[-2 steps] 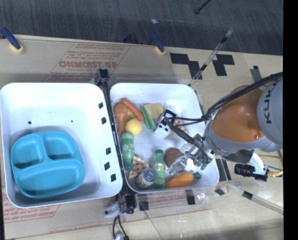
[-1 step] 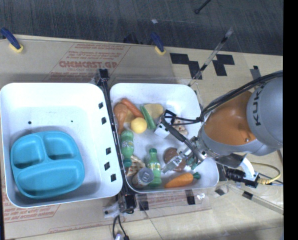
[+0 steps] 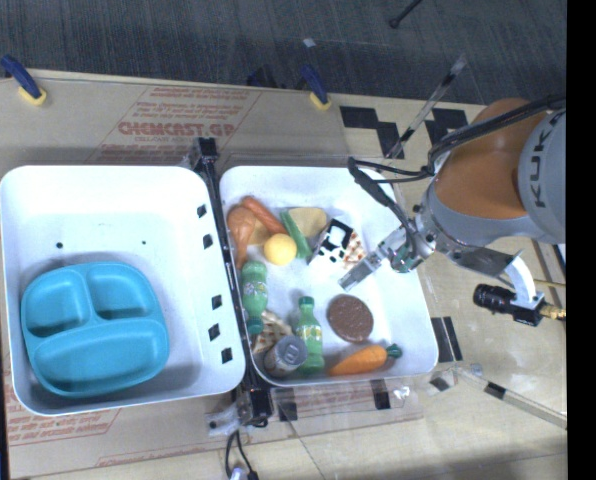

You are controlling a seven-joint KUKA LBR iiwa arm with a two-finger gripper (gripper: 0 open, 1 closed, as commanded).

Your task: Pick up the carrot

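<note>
Your carrot (image 3: 359, 360) lies on its side at the near edge of the right bin (image 3: 398, 223), its leafy end toward the arm's side and its body almost against the bin's front wall. That spot matters: the wall leaves little room for a finger to slip in behind it. The gripper (image 3: 360, 270) hangs above the middle of the same bin, over a brown disc (image 3: 349, 318) and well apart from the carrot. You cannot tell from this slant how wide the jaws are, and nothing shows between them. A green bottle (image 3: 308, 330) stands just left of the carrot, so come down from the clear side. The left bin (image 3: 98, 193) carries a blue tray (image 3: 94, 324) and stays out of your way.
</note>
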